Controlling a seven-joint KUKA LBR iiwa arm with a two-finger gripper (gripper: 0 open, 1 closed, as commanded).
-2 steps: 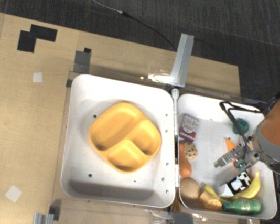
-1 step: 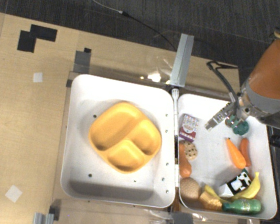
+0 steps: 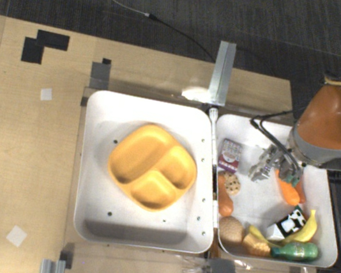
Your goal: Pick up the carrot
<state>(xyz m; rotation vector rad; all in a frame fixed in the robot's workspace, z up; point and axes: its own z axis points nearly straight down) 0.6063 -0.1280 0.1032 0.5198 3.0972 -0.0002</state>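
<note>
The carrot (image 3: 290,192) is orange with a small green top and lies on the floor of the right bin (image 3: 256,202), near its right wall. My gripper (image 3: 268,166) hangs low over the right bin, just left of and above the carrot's green end. The carrot's body points away from it, down and to the right. Whether the gripper touches the carrot is unclear. The grey arm with its orange band (image 3: 328,123) comes in from the upper right.
The right bin also holds a pink packet (image 3: 229,154), a cookie (image 3: 231,185), a banana (image 3: 307,228), a black-and-white box (image 3: 291,220), a green vegetable (image 3: 297,252) and brown bread-like items (image 3: 231,228). A yellow divided plate (image 3: 153,165) lies in the left bin (image 3: 89,216).
</note>
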